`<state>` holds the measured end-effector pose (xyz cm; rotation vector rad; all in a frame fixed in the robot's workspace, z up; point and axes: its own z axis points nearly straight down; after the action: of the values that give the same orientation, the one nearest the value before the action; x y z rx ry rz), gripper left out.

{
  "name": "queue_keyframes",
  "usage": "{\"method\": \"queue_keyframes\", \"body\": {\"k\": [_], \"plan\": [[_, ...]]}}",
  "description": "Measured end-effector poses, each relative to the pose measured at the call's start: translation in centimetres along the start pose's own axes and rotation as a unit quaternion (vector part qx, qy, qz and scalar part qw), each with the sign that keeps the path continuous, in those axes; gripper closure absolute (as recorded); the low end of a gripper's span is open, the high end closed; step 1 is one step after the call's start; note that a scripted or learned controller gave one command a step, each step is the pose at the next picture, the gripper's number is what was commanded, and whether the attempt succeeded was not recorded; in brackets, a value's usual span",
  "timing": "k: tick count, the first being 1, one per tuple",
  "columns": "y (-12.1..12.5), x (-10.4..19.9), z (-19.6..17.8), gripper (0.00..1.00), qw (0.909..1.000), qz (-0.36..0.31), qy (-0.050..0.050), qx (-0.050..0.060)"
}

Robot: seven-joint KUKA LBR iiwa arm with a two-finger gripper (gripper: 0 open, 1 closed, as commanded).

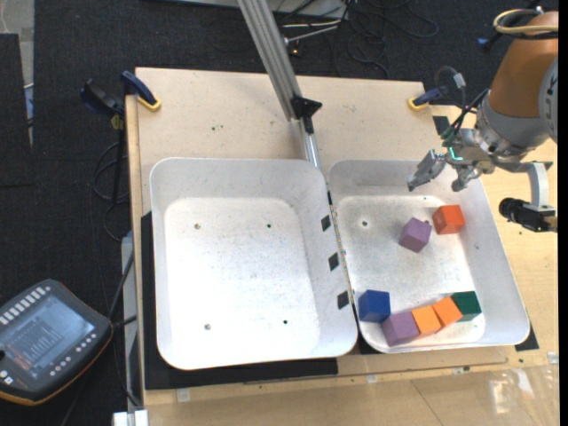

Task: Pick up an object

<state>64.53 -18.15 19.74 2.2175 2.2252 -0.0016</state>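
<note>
Gripper [441, 172], fingers apart and empty, hangs over the right bin's [355, 183] far edge, poised above the orange cube [449, 218].

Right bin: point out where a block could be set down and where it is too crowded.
In the right bin, the floor between the blue cube and the lone purple cube is bare. The front edge is crowded: blue, purple, orange and green cubes in a row. The far right holds an orange cube below the gripper.
</note>
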Motion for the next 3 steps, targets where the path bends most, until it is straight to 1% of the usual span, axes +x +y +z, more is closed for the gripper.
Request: {"method": "queue_keyframes", "body": {"k": [1,2,3], "plan": [[0.2,0.3,4.4,0.0,1.0,0.0,0.0,0.001],[0.2,0.4,8.0,0.0,1.0,0.001,0.0,-0.001],[0.3,0.4,7.0,1.0,1.0,0.0,0.0,-0.002]]}}
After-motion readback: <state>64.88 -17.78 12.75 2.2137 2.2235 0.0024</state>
